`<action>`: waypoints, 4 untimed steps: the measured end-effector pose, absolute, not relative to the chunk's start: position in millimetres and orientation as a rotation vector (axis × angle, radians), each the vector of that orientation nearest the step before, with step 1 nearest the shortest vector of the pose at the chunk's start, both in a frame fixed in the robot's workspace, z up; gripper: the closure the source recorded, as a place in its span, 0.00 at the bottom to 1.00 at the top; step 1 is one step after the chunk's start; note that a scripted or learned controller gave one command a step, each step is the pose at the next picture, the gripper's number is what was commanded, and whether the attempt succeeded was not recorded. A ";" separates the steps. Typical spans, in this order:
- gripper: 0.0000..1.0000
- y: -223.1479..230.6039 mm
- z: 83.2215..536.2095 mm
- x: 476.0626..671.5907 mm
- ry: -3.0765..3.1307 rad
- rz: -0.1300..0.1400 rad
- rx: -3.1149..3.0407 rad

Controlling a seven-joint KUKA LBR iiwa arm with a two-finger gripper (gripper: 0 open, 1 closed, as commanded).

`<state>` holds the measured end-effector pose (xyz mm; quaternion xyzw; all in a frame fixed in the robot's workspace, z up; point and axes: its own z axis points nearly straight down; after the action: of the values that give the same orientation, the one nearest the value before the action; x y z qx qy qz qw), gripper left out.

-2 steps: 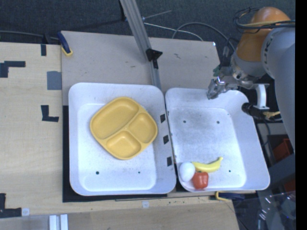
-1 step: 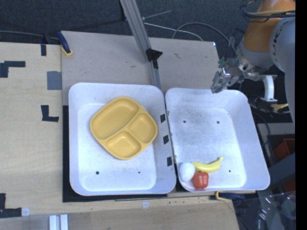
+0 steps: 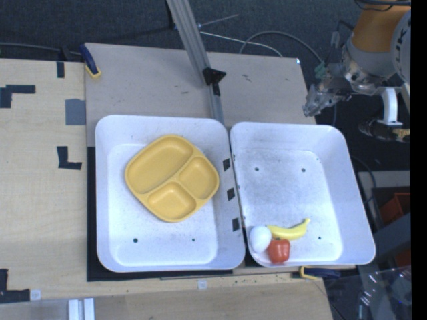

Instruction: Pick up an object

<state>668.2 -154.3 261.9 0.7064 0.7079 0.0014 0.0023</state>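
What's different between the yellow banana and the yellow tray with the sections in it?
The banana is small, slim and curved; the divided tray is broad, flat and split into three compartments. The banana lies in the right bin, near its front edge beside a white egg-shaped object and a red object; the tray sits alone in the left bin. Both are yellow.

Even bright overhead light, soft shadows, slight blur

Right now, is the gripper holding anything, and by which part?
Nothing is held. The gripper hangs above the bench beyond the right bin, with nothing between its fingers. The banana, egg and tomato lie in that bin.
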 end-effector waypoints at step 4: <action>1.00 33.8 252.1 569.8 2.231 -0.002 2.217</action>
<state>569.8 33.8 252.1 0.7049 0.7094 -0.0005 -0.0017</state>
